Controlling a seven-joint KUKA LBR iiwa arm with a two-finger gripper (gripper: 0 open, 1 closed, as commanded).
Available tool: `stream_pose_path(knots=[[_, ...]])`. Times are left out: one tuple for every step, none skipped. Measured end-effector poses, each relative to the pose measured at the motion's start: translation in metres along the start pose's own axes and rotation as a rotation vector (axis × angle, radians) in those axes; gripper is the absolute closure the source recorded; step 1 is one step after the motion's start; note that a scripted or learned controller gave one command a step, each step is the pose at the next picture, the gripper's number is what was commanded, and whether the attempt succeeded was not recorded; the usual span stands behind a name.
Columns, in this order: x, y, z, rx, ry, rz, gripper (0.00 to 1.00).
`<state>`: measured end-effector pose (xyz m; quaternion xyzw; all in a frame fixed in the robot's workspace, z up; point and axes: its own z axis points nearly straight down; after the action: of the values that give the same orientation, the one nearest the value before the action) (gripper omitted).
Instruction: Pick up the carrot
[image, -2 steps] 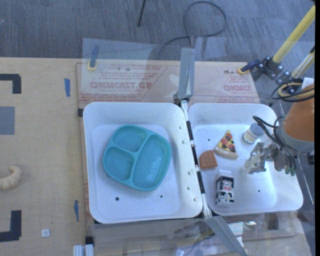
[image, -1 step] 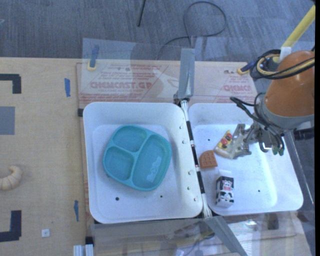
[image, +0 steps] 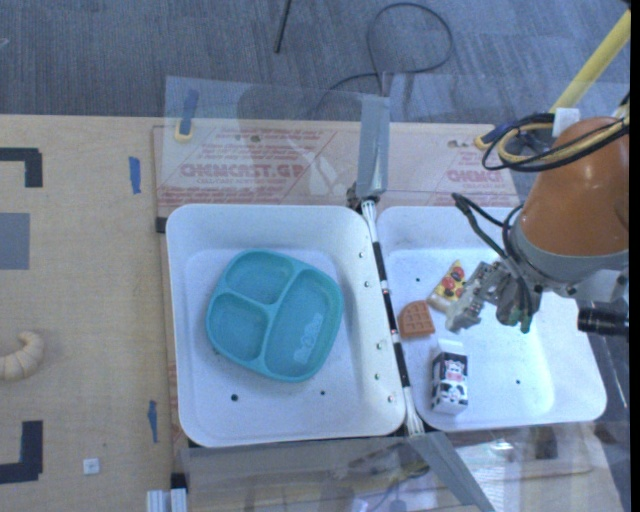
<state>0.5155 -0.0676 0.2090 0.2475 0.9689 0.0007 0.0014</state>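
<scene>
Carrot (image: 449, 284) lies slanted in the right bin (image: 560, 400), upper end pointing up-right; jaws' state I cannot tell.

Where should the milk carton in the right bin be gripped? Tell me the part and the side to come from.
Grip the milk carton across its narrow body, near the middle, coming down from above. Its long axis runs roughly up-down in the view and both long sides look free; the brown waffle sits apart, beyond its top corner.
</scene>
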Motion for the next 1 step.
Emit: stream_pose_path(knots=[[0.0557, 0.0325, 0.0077, 0.0, 0.001, -0.213, 1.0]])
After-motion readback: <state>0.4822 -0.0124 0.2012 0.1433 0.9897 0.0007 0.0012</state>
